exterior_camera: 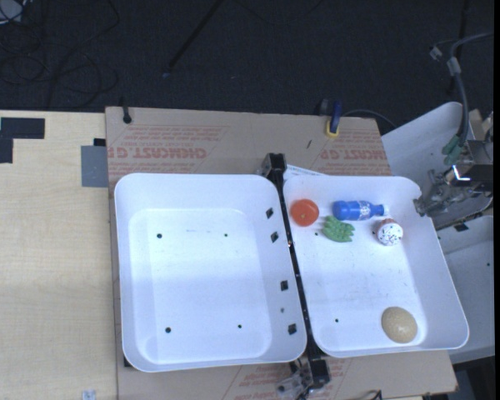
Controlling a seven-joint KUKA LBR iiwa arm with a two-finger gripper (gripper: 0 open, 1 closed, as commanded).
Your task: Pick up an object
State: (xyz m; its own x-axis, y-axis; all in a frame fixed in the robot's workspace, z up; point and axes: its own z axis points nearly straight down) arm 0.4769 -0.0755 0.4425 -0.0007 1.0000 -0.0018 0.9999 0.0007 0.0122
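Note:
The right white bin holds several small objects. An orange-red ball lies near its back left corner. Beside it are a blue bottle on its side and a green leafy toy. A white speckled ball rests to their right. A tan oval object sits near the front right corner. My gripper hovers at the bin's back right rim, outside the bin and right of the speckled ball, with nothing seen in it.
The left white bin adjoins the right one along a black divider. Both stand on a cardboard sheet on the wooden bench. Cables and grey hardware crowd the right edge.

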